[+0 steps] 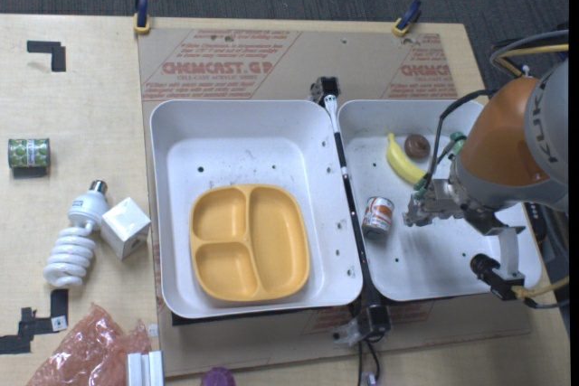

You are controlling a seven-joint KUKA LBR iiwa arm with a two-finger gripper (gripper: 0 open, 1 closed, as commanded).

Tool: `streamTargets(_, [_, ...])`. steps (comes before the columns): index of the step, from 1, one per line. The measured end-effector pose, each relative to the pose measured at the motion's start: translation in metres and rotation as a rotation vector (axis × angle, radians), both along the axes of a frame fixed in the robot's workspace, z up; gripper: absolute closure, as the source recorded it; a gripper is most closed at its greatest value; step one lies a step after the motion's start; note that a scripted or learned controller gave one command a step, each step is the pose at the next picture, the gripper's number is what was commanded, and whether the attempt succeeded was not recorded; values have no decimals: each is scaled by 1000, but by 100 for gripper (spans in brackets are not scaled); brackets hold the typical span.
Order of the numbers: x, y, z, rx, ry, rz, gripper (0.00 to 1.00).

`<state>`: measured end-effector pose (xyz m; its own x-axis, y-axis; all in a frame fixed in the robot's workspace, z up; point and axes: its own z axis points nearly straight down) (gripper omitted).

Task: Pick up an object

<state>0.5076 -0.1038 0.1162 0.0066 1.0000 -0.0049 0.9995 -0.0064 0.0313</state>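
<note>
In the right bin lie a small can with a red and white label, a yellow banana and a small brown round object by the banana's far end. My gripper hangs low over the right bin, just right of the can and below the banana. Nothing shows between its fingers. The arm's grey and orange wrist covers the bin's right part.
The left bin holds a yellow divided plate. Outside the bins on the left of the bench lie a spiral light bulb, a white cube, a green can and a red mesh bag.
</note>
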Motion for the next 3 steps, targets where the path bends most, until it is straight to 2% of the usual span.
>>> streamTargets(1, [53,-22,-24,4,31,9,100])
streamTargets(2, [53,-22,-24,4,31,9,0])
streamTargets(3, [54,-22,-14,3,29,11,100])
